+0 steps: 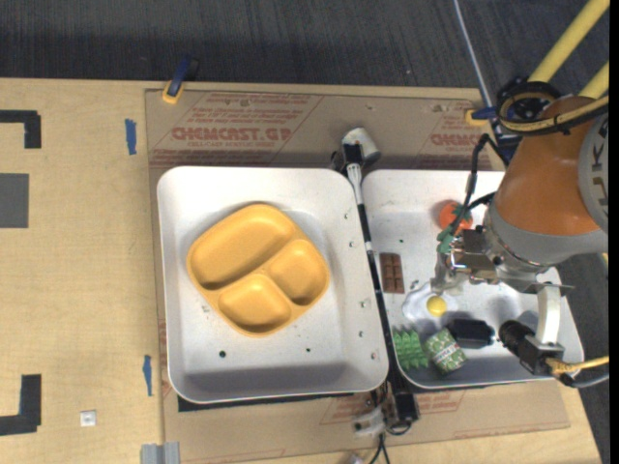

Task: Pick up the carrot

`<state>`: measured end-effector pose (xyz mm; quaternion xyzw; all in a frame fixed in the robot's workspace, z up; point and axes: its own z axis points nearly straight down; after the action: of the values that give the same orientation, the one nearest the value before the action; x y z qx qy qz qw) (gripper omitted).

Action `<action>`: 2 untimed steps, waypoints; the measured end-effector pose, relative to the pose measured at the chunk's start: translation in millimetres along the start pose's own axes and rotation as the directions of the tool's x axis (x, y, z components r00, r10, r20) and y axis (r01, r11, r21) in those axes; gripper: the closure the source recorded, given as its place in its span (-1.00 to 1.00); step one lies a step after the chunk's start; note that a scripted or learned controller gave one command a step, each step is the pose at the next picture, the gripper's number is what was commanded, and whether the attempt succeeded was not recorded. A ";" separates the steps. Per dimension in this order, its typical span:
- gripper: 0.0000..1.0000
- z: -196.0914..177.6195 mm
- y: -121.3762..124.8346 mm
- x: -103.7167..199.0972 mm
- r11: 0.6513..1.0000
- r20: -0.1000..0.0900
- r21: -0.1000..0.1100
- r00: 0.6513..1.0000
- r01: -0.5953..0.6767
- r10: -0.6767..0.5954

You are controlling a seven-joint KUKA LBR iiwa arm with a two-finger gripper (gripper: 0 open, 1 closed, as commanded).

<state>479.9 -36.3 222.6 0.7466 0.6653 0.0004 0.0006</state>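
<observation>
The carrot (448,211) is a small orange piece in the right bin (406,196), near its far side, partly covered by the arm's wrist. My gripper (448,271) hangs just in front of the carrot, over the middle of the bin and above a fried egg toy (432,305). The wrist hides the gripper's tips, and I see nothing held in it.
The right bin also holds a brown chocolate bar (392,273), a green leafy piece (410,347), a small green-labelled can (448,352) and a black object (471,333). The left bin (184,259) holds a yellow divided plate (256,267).
</observation>
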 end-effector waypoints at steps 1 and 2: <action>1.00 21.8 1.1 -19.0 0.965 0.000 0.005 0.965 -0.261 0.261; 1.00 38.4 -1.3 0.6 0.793 0.002 0.004 0.793 -0.609 0.609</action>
<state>478.8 -35.6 184.2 0.9209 0.3898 -0.0012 -0.0011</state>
